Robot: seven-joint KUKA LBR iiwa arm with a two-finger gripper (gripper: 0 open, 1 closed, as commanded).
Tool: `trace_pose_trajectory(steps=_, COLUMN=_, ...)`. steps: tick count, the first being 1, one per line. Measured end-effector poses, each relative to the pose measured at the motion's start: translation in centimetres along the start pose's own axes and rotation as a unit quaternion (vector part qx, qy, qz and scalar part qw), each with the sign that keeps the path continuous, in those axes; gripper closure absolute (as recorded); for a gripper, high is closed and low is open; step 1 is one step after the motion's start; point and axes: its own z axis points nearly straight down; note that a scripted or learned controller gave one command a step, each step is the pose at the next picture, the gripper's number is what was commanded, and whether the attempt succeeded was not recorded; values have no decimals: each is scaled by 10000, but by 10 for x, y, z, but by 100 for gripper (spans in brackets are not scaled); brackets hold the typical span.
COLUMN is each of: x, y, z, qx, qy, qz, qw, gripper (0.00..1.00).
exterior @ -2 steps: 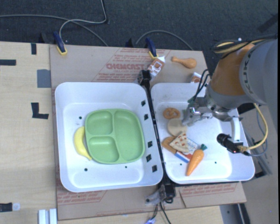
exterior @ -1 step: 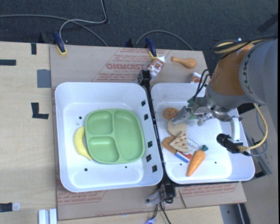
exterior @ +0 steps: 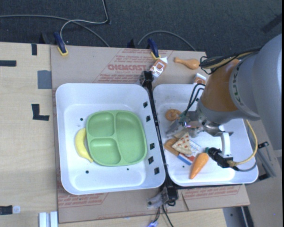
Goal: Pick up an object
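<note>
We saw the gripper [exterior: 188, 125] low over the pizza slice [exterior: 183, 144], nothing lifted yet; its grasp we could not tell.

Red "CHEMCAST" print, upside down, on brown cardboard sheet [exterior: 118, 67] under bins.

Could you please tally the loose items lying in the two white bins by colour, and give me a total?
Green: 1, the divided plate in the left bin
Yellow: 1, the banana beside the plate
Orange: 1, the carrot in the right bin
Brown or tan: 2, the round piece and the pizza slice
Total: 5, though the gripper hides part of the right bin.
</note>
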Motion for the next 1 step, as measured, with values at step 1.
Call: trace_pose_trajectory(steps=1, x=4, y=42, z=0, qx=-10, qy=0, qz=-7, qw=10000, gripper=0)
